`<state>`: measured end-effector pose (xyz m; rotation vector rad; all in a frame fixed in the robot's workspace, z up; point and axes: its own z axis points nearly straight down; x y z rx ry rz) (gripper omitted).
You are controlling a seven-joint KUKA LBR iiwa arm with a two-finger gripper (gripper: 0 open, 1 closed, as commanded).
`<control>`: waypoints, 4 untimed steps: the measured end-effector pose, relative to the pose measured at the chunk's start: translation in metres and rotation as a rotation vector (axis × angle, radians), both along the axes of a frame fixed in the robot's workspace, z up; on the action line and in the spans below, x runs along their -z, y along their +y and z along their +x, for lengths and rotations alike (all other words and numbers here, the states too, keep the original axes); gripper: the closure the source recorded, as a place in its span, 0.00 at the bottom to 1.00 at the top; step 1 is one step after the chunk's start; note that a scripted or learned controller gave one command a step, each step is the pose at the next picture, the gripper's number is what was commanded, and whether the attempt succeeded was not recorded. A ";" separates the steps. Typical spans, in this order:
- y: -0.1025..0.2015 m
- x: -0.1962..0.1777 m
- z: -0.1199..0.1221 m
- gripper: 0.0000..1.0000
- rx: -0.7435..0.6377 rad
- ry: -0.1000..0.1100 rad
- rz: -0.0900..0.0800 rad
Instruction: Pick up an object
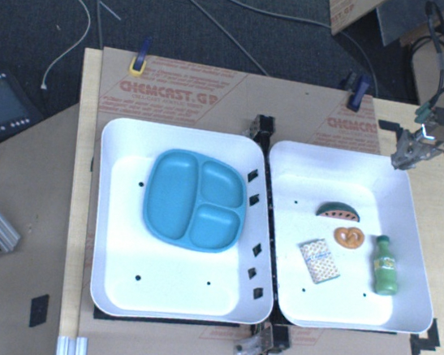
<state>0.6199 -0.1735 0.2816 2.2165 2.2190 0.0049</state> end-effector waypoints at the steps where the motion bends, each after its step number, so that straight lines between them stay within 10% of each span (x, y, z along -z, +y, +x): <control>1: 0.049 0.003 -0.007 1.00 -0.003 0.008 0.004; 4: 0.203 0.039 -0.068 1.00 -0.003 0.011 0.004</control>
